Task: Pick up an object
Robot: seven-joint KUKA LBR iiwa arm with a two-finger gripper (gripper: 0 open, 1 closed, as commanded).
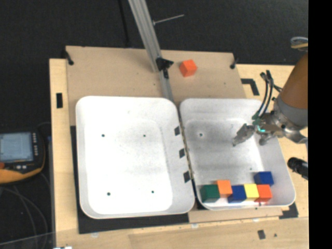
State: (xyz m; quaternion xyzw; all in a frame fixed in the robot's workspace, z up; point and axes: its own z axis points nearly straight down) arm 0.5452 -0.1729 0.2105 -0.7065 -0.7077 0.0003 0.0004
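Blocks bunched along near edge of right bin (207, 113): green block (209, 192), orange block (224, 187), blue block (237, 193), yellow block (251, 191), another orange (264, 192), another blue (264, 178). Gripper (251, 134) hovering above bin middle, fingers spread, nothing held. Stray orange cube (188, 68) on bench behind bins.

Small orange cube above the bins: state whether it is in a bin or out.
Out. The small orange cube rests on the brown board behind both bins.
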